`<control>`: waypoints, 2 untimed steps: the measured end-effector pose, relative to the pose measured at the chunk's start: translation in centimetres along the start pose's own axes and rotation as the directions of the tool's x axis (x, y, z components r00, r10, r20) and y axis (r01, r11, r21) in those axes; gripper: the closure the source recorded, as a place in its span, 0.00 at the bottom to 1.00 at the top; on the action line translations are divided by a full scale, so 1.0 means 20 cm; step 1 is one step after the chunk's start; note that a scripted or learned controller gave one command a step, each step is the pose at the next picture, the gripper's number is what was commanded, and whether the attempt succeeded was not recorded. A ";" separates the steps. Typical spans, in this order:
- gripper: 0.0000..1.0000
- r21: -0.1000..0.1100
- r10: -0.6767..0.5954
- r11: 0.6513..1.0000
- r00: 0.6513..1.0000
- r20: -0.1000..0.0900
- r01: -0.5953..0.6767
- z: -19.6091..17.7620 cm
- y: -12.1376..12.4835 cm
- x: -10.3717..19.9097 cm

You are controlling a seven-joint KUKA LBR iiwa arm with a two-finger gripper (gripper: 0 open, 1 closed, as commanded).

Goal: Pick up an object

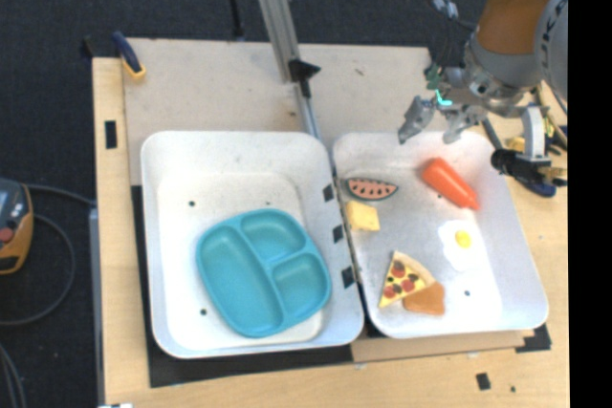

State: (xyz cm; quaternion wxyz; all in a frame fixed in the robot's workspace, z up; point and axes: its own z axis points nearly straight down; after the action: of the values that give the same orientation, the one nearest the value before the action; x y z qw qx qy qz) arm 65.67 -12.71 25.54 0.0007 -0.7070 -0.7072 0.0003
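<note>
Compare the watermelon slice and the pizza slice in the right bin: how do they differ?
The watermelon slice is a flat half-round, red with a green rind; the pizza slice is a yellow wedge with red spots. The watermelon slice lies near the bin's far left side; the pizza slice lies toward the near edge, against an orange piece. Both are toy foods lying flat in the right bin, apart from the pincer.

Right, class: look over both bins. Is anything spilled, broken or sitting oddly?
Nothing stands out. The blue divided plate lies flat in the left bin; the toy foods, carrot and pizza slice included, lie apart in the right bin.
</note>
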 end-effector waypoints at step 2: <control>0.00 0.000 0.000 1.000 1.000 0.002 0.000 0.20 0.01 -0.01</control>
State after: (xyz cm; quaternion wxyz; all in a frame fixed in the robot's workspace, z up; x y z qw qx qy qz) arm 65.83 -12.83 21.50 0.0000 -0.7070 -0.7072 0.0013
